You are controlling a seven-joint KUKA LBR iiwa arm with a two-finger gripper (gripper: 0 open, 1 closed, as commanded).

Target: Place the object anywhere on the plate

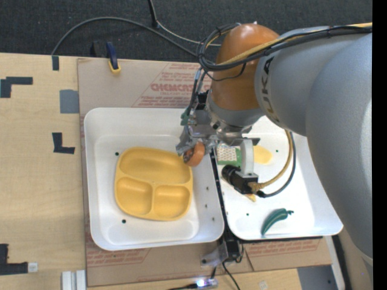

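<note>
A yellow divided plate (154, 183) lies in the left bin (97, 162). Over the plate's upper right rim, close to the wall between the bins, my gripper (193, 150) points down. It is shut on a small round orange-brown object (195, 155), which sits between the metal fingers (184, 145). I cannot tell whether the object touches the plate or hangs just above it. The orange band and grey wrist cover the area behind the gripper.
In the right bin (314, 222) lie a green pepper-like object (276, 219) near the front, a flat yellow piece (262, 156) and a green-and-white checked item (228, 154), partly under the arm. A black and yellow cable (266, 189) loops below the wrist.
</note>
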